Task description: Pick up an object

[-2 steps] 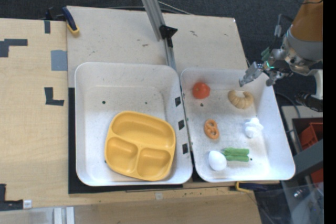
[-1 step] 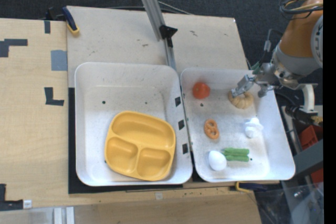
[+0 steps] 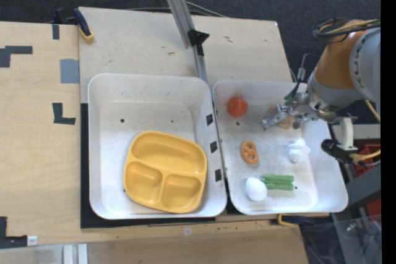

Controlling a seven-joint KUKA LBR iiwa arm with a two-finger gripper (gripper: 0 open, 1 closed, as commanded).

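Robot gripper (image 3: 279,119) sits at three o'clock in the right bin (image 3: 331,195), finger position unclear; a tomato (image 3: 236,107) lies at its nine o'clock.

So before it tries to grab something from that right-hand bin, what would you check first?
1. Things to grab lie in the right bin: ok. A tomato, pretzel, egg, green pod and a small white object.
2. Gripper is over that bin: ok, near its upper part.
3. Gripper open: cannot tell.
4. Gripper holds nothing already: cannot tell.
5. Room around the target: ok for the tomato and pretzel, which lie apart; not ok for the egg and green pod, which lie close together.
6. Yellow tray out of the way: ok, it lies in the left bin.
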